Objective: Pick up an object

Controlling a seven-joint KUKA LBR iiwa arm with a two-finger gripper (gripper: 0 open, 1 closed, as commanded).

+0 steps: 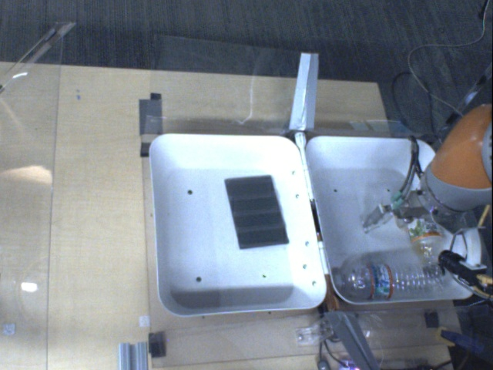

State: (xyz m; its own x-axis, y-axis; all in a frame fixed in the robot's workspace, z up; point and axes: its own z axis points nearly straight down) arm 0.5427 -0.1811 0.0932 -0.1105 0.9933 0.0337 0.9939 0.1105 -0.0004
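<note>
Arm [462, 156] reached in over right bin [347, 160]. Gripper [385, 214] seen low above bin floor, apparently spread apart with nothing between fingers. Clear plastic bottle [389, 277] lay on its side along near wall of right bin, just beside gripper but apart from it. Dark ribbed block [256, 211] lay flat in left bin [177, 176], well apart. Judged risks: round bottle rolling away or slipping from fingers; fingers closing short of it; crowding against wall.

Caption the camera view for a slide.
Arm over right bin with bottle; dark pad in left bin.
</note>
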